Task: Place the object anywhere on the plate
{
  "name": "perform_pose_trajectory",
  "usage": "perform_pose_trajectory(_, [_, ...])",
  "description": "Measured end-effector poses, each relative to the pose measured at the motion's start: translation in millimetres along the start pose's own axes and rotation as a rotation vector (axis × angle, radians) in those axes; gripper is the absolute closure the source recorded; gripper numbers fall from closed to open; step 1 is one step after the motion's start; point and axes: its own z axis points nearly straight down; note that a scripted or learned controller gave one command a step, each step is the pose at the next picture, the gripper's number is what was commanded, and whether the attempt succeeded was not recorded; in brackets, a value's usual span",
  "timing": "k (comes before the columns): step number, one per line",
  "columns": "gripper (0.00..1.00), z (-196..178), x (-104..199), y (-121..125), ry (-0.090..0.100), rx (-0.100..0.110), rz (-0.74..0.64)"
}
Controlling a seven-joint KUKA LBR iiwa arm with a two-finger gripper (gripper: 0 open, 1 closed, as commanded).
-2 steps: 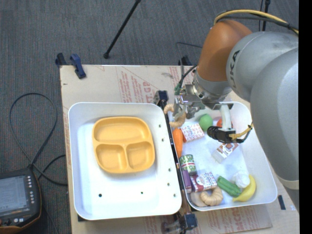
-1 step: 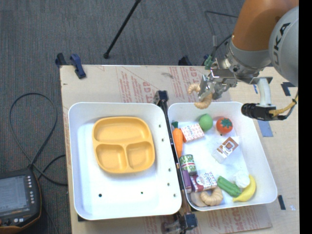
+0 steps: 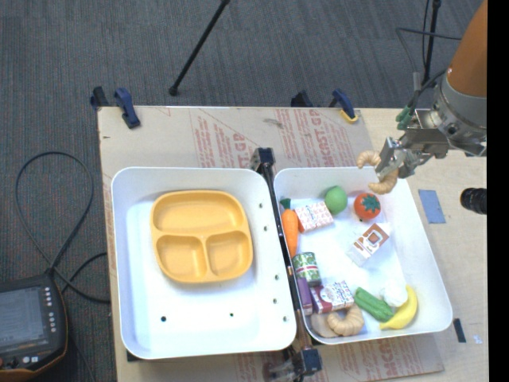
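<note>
The yellow three-compartment plate (image 3: 162,207) lies in the left white bin (image 3: 135,309) with nothing on it. My gripper (image 3: 392,165) hangs above the far edge of the right bin (image 3: 425,237), shut on a tan curved toy pastry (image 3: 382,185). The pastry's two ends stick out to the left of and below the fingers. It is lifted off the bin floor, well to the right of the plate.
In the right bin lie a carrot (image 3: 290,229), a green lime (image 3: 336,200), a tomato (image 3: 367,206), small cartons (image 3: 370,242), a can (image 3: 305,267), another tan pastry (image 3: 344,321), a cucumber (image 3: 372,303) and a banana (image 3: 402,313). Clamps (image 3: 126,107) grip the board's far edge.
</note>
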Motion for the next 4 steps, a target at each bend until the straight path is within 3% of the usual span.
perform_pose_trajectory(1, [1.00,40,-58,-61,0.001,0.004,0.000])
perform_pose_trajectory(2, [1.00,114,-9,-103,0.003,0.006,-0.002])
perform_pose_trajectory(3, [1.00,132,74,-42,0.003,0.006,-0.002])
perform_pose_trajectory(4, [1.00,171,139,-6,0.002,0.006,-0.002])
